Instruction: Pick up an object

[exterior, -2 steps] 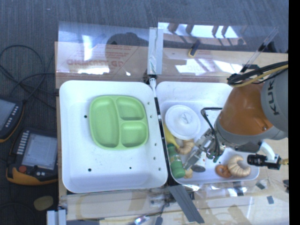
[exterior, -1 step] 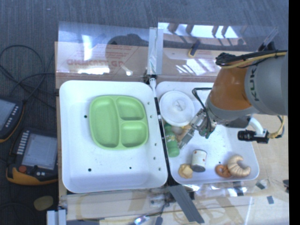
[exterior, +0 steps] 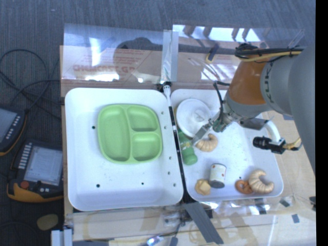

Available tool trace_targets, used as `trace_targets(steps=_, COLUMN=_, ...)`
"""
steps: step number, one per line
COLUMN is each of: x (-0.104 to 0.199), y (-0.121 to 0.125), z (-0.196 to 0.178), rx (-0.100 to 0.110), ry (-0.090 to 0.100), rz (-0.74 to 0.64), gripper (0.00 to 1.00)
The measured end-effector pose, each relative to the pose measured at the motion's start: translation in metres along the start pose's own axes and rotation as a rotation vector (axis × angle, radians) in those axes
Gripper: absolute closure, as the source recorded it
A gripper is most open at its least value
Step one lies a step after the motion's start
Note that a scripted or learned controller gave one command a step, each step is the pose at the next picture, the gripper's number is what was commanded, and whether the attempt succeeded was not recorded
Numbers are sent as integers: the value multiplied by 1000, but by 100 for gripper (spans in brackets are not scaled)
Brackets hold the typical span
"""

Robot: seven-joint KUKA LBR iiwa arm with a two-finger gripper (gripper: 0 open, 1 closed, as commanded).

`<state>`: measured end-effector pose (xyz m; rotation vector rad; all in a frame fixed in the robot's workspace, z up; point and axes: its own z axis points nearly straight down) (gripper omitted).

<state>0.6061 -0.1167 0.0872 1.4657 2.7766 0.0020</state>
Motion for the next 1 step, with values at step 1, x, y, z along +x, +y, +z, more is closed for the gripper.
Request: trace_targets(steps=1, x=34, y=-52, z=-2, rx=-8, ry=-14, rz=-323, gripper=0)
